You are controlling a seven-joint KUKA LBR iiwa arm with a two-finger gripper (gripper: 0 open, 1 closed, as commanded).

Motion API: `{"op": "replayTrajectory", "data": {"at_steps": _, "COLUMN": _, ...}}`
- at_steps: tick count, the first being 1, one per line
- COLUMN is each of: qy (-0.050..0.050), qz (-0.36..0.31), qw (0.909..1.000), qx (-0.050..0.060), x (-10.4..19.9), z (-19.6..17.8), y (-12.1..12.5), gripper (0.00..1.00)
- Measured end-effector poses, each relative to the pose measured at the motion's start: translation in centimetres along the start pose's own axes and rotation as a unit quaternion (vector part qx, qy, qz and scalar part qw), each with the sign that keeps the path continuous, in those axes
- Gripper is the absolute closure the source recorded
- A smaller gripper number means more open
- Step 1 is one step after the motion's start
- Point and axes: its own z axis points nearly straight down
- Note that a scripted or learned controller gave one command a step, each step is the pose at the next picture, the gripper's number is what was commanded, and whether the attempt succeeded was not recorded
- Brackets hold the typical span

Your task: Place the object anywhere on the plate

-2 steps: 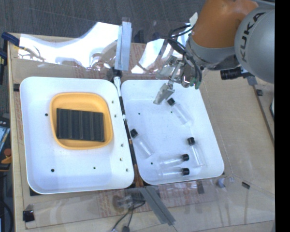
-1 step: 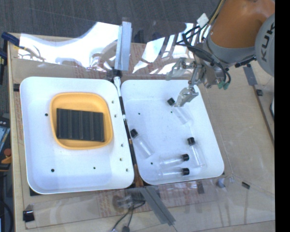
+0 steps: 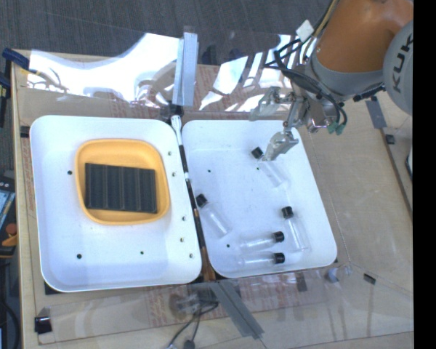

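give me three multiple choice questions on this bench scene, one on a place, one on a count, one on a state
1. Where is the yellow plate?
A. in the left bin
B. in the right bin
C. on the bench outside the bins

2. How many black-capped clear vials lie in the right bin?
A. two
B. five
C. nine

3. What lies on the plate?
A. a clear vial
B. a dark ribbed pad
C. a coil of cable

Answers:
1. A, the plate sits inside the left bin, left of the divider.
2. B, five black caps show: one by the end effector, one near the bin's left edge, three toward the lower right.
3. B, the dark ribbed pad rests on the plate; the vials all lie in the right bin.
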Motion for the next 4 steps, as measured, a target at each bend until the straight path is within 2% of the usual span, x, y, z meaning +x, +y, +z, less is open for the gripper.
{"op": "replayTrajectory", "data": {"at_steps": 1, "qy": 0.0, "qz": 0.0, "qw": 1.0, "qx": 0.0, "x": 0.0, "z": 0.0, "y": 0.0, "gripper": 0.0}}
{"op": "replayTrajectory", "data": {"at_steps": 2, "qy": 0.002, "qz": -0.185, "qw": 0.9828, "qx": -0.002, "x": -1.1, "z": 2.8, "y": -1.0, "gripper": 0.0}}
{"op": "replayTrajectory", "data": {"at_steps": 3, "qy": 0.002, "qz": -0.184, "qw": 0.9829, "qx": -0.002, "x": -1.1, "z": 2.8, "y": -1.0, "gripper": 0.0}}
{"op": "replayTrajectory", "data": {"at_steps": 4, "qy": 0.0, "qz": -0.334, "qw": 0.9425, "qx": 0.0, "x": -2.7, "z": 1.4, "y": -3.7, "gripper": 0.0}}
